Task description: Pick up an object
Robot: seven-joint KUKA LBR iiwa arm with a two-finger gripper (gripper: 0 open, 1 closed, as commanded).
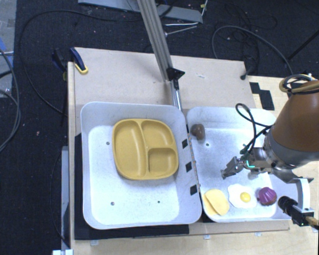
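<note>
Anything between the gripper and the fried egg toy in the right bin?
No. In the camera view, only bare white floor of the right bin separates the gripper from the fried egg toy just below it.

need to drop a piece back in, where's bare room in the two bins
Left bin: a bare strip along the near side, below the yellow divided plate. Right bin: bare middle between the brown piece and the hand. Near edge is crowded: yellow piece, fried egg, purple piece.
</note>
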